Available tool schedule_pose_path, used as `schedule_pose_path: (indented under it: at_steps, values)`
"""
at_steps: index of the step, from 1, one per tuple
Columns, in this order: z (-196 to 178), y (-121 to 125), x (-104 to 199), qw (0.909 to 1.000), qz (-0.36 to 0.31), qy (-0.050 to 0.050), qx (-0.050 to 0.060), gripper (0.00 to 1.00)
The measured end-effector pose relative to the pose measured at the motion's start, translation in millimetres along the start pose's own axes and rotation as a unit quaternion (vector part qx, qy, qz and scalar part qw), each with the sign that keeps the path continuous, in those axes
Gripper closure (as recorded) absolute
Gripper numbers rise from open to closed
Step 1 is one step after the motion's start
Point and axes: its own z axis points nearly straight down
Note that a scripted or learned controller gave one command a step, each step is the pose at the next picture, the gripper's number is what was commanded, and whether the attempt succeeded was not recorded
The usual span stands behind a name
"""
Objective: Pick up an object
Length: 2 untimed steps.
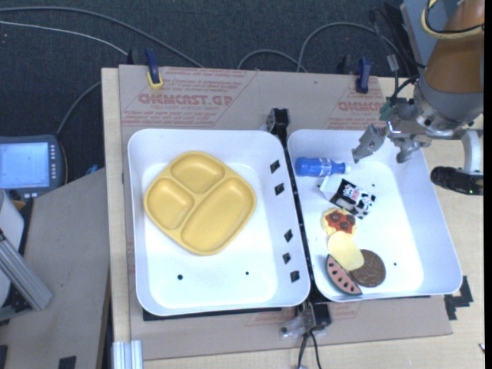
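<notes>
Nearest me in the right bin (430, 241) lie a watermelon slice (342, 275), brown disc (370, 267), yellow piece (346, 250), then a black-and-white toy (352, 197) and blue bottle (319, 166). Beyond, my gripper (387, 146) hangs wide, holding nothing.

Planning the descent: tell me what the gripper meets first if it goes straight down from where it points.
Likely bare floor of the right bin. The open gripper hangs right of the blue bottle, above the black-and-white toy; depth is unclear.
</notes>
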Motion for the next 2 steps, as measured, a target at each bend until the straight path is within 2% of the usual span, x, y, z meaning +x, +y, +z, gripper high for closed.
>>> schedule_pose_path:
  at_steps: [1, 2]
  values:
    - [-7, 2, 0, 1.0, -0.001, -0.001, -0.006, 0.0]
    - [56, -1, 1, 1.0, -0.001, 0.0, -0.003, 0.0]
